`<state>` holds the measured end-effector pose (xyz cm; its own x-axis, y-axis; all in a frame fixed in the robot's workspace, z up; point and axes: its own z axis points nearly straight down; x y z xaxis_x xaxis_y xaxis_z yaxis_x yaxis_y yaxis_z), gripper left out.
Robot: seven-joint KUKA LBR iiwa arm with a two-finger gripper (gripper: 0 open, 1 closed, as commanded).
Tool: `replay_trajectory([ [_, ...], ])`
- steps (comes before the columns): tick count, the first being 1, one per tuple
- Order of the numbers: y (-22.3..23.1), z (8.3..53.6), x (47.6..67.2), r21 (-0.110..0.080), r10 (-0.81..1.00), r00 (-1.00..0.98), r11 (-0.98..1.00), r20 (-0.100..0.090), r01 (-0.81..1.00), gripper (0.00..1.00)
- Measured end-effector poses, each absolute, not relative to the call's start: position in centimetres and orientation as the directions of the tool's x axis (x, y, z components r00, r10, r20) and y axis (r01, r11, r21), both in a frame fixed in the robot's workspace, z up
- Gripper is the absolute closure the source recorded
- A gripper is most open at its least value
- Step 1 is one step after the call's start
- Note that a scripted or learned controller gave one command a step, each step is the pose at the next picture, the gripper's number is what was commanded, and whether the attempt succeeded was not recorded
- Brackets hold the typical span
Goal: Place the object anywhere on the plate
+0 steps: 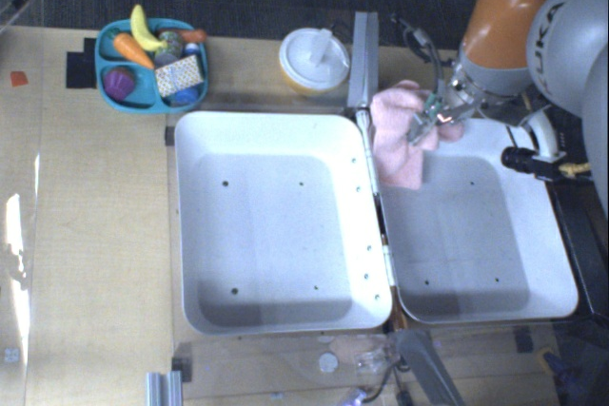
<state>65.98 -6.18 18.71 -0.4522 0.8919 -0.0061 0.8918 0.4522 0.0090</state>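
Note:
A pink cloth (395,152) hangs bunched over the far left corner of the right bin (495,299), partly draped on the divider between the bins. My gripper (425,123) reaches in from the right and sits on the cloth's upper right part, its fingers pinched together on a fold of the fabric. The blue divided plate (143,106) stands on the bench at the far left, beyond the left bin, well away from the gripper. It holds toy food: a banana (143,29), a carrot (131,49) and a purple piece (119,83).
The left bin (271,223) lies between the cloth and the plate. A white lidded cup with a yellow rim (314,60) stands behind the bins near the divider. The grey and orange arm (523,5) fills the upper right.

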Motion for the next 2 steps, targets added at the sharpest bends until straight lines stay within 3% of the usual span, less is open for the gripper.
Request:
replay_trajectory([
  [1, -6.0, 22.7, 66.2, 0.011, 0.889, -0.458, 0.458, -0.006, 0.889, 1.0],
  [2, -1.4, 23.5, 65.9, 0.008, 0.638, -0.77, 0.77, -0.009, 0.638, 1.0],
])
